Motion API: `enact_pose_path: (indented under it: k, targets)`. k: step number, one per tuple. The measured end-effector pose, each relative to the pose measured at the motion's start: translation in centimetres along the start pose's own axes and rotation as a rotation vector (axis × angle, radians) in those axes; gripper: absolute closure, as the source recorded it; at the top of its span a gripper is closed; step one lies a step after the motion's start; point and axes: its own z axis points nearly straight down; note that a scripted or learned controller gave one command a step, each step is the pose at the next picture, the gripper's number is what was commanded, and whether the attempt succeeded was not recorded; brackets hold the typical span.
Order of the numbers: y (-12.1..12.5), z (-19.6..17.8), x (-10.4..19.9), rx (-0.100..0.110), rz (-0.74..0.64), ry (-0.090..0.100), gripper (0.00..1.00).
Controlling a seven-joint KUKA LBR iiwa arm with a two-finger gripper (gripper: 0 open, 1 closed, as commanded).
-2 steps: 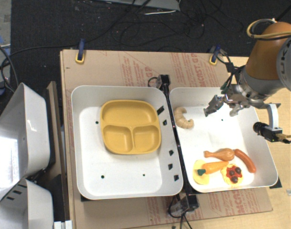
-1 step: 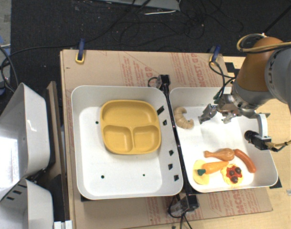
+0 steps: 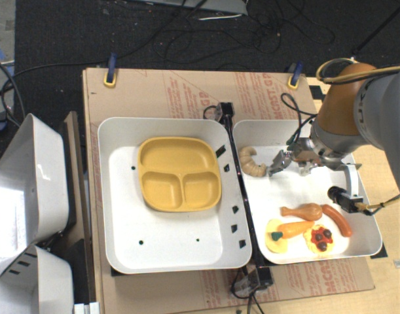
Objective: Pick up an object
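Observation:
In the right bin [image 3: 363, 175] my gripper [image 3: 292, 165] hangs over the upper part, open, with nothing between its fingers. A tan croissant-shaped toy [image 3: 253, 163] lies just left of the left fingertip [image 3: 277, 168], close to the bin's left wall. Along the front of the bin a cluster of toy food lies: a tan drumstick [image 3: 304, 211], a red sausage [image 3: 338, 220], an orange carrot [image 3: 295, 229], and a yellow piece with red berries [image 3: 321, 238]. These sit below and to the right of the gripper, apart from it.
The left bin [image 3: 114, 175] holds a yellow divided plate [image 3: 180, 174]. A black divider strip [image 3: 237, 175] runs between the bins. A white bracket with a black connector [image 3: 341, 198] hangs off the arm above the sausage. Grey tubs [image 3: 29, 188] stand at the far left.

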Motion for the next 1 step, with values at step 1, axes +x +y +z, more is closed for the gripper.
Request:
enact_pose_path:
  k: [1]
  targets:
    - [0.12,-1.28,-0.02,-0.004,0.000,-0.001,1.00]
